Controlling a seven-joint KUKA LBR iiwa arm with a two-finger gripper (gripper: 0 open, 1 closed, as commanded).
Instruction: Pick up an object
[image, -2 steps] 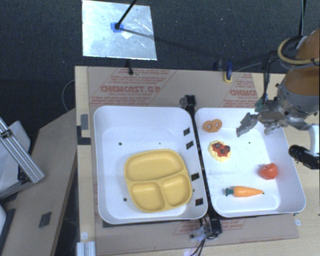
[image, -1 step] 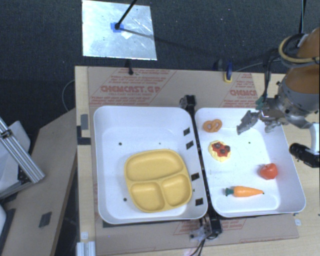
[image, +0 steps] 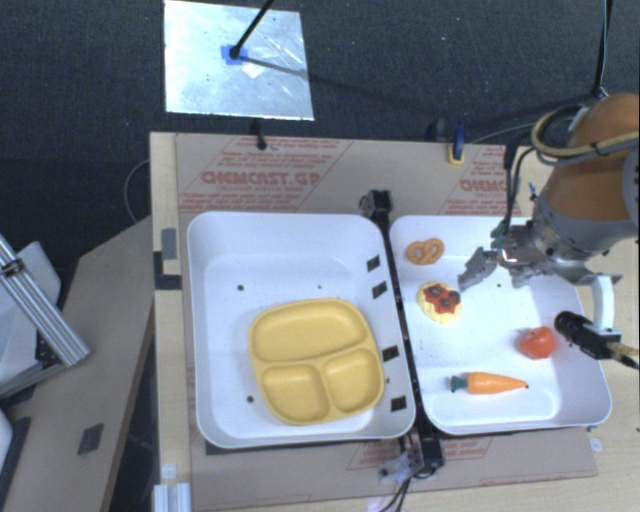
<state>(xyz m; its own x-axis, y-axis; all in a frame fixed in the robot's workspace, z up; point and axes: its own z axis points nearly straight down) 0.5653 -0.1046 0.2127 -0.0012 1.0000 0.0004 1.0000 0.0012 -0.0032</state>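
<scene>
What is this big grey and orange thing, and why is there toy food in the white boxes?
That grey and orange thing is a robot arm. It reaches in from the right side of the picture, and a computer program moves it. The picture comes from one camera fixed above the bench, looking down at a slant. At the arm's end is its tool, which has two fingers for picking things up. It hangs over the right bin and holds nothing. In that bin lie toy foods: a pretzel, a little pizza, a tomato and a carrot. The left bin has a yellow tray with three compartments. The robot's job is to pick up one object.
</scene>
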